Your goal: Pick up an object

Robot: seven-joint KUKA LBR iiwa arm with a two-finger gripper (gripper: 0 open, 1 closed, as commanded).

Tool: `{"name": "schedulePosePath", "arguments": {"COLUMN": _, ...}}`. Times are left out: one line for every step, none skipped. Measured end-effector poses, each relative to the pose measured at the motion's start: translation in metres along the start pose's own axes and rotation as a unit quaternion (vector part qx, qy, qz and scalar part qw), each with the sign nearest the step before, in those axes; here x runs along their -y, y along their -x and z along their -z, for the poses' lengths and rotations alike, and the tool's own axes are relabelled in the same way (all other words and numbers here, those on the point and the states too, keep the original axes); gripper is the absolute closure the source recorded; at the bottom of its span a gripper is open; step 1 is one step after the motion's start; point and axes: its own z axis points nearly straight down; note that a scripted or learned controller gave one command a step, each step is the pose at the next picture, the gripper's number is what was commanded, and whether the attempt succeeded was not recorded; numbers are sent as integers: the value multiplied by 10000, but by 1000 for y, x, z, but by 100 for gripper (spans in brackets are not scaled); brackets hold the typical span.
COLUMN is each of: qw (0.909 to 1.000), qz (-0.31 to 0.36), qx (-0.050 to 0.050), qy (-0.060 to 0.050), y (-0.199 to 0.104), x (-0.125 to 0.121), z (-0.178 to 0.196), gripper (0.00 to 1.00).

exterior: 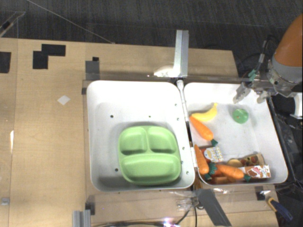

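Note:
My gripper [250, 94] hangs over the back right of the right bin [265, 141], open, with nothing between its fingers. Just below it lies a small green round object [240, 115]. A yellow banana [207, 113] and an orange carrot [202, 127] lie toward the bin's left side. Along the front of this bin sit a small printed carton [213, 153], another carrot [228, 170], a thin orange piece [201, 159] and a brown carton [255, 168].
The left bin [102, 108] holds a green divided plate [149, 153]. A metal post [182, 56] stands behind the seam between the bins. The arm's orange band [291, 44] is at the right edge.

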Motion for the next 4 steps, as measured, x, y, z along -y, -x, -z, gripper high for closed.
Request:
{"name": "schedulePosePath", "arguments": {"qw": 9967, "qz": -816, "qx": 2, "qy": 14, "y": 22, "x": -6, "z": -96, "gripper": 0}}
{"name": "schedulePosePath", "arguments": {"qw": 9970, "qz": -779, "qx": 16, "qy": 45, "y": 21, "x": -8, "z": -84, "gripper": 100}}
{"name": "schedulePosePath", "arguments": {"qw": 9993, "qz": -358, "qx": 20, "qy": 51, "y": -8, "x": -8, "z": -103, "gripper": 100}}
{"name": "schedulePosePath", "arguments": {"qw": 9982, "qz": -604, "qx": 3, "qy": 14, "y": -58, "x": -41, "z": -11, "gripper": 100}}
